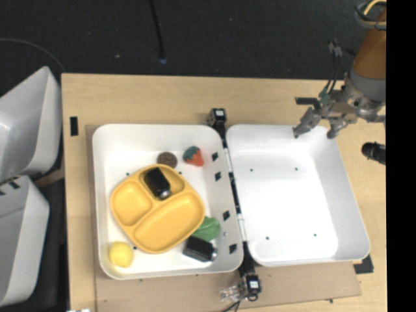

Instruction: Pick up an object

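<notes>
My gripper (320,129) hangs over the far right corner of the right bin (296,239), open, with nothing between its fingers. The left bin (104,148) holds a yellow divided plate (166,223) with a black object (157,182) lying in its upper compartment. Behind the plate sit a brown round piece (167,158) and a red strawberry toy (192,155). A green item (209,226) and a second black object (199,249) lie at the plate's right front. A yellow ball (120,255) rests in the near left corner.
A raised divider with black clips (227,174) separates the two bins. White equipment (26,129) stands beyond the bench's left edge. The arm's orange band (370,57) rises at the far right.
</notes>
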{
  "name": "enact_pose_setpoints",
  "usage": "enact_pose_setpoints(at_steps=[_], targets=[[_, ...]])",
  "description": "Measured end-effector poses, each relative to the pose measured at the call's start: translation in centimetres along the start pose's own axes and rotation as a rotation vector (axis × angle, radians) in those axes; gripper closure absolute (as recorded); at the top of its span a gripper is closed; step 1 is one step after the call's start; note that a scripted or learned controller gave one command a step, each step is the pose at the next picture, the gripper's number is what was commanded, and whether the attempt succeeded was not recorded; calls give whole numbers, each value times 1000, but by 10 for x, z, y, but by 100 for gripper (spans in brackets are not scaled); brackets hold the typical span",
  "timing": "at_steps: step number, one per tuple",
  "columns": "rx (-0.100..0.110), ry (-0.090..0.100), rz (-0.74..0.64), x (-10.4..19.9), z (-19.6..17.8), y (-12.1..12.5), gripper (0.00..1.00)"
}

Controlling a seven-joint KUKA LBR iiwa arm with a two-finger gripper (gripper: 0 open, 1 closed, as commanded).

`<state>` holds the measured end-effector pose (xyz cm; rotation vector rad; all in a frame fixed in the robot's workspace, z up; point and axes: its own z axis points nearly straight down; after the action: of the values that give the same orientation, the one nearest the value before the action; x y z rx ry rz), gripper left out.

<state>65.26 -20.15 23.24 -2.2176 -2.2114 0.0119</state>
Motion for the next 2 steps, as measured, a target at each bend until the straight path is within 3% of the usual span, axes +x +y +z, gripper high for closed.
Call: enact_pose_setpoints(at_steps=[1, 2], targets=[[-13, -3, -4, 1, -10, 2, 0], [-11, -3, -6, 4, 33, 3, 0]])
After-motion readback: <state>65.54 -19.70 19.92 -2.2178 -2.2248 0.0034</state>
